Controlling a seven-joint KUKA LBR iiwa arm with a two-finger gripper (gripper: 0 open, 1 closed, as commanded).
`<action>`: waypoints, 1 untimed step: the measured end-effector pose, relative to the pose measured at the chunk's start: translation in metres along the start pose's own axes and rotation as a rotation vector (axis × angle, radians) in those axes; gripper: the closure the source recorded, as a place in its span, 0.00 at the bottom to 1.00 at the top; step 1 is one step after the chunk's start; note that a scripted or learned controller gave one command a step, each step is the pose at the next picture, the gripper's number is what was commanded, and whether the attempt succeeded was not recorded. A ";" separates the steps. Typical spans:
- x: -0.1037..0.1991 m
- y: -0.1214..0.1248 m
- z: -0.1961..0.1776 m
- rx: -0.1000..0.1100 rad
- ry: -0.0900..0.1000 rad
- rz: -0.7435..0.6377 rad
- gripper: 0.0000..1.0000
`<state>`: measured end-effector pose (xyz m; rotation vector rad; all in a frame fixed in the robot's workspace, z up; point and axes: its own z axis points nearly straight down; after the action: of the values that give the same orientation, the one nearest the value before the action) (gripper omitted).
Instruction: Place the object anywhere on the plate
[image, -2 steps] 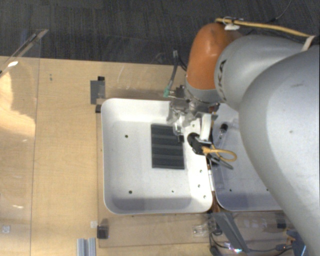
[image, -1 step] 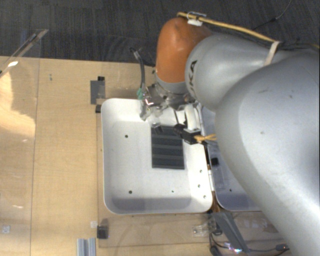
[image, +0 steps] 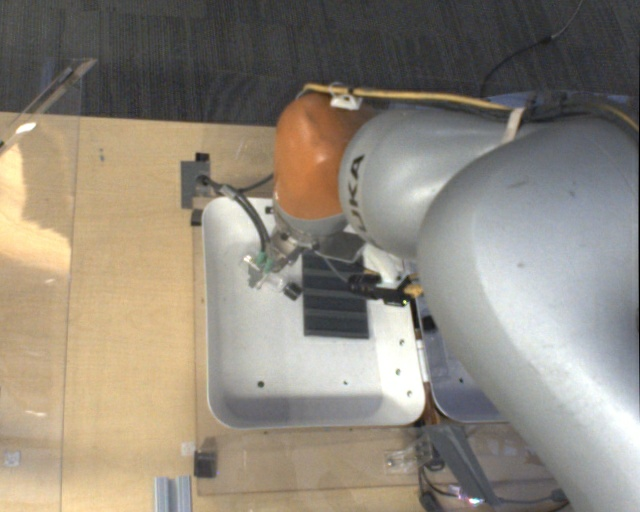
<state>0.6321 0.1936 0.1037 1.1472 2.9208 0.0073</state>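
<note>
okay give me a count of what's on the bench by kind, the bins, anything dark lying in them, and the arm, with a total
White bins: 2, the left bin and the right bin, which the arm largely covers
Dark ribbed rectangular object: 1, lying in the left bin
Robot arms: 1, its tool over the left bin
Total: 4

Even, fairly bright overhead light | pale glare patch on the desk (image: 40, 215) at left | soft shadow along the white bin (image: 235, 385) near wall | arm (image: 500, 250) slightly soft, looming large
</note>
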 end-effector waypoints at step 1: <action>-0.014 0.029 -0.074 -0.004 -0.004 -0.252 1.00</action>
<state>0.6622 0.2053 0.1781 0.7689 3.0364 0.0106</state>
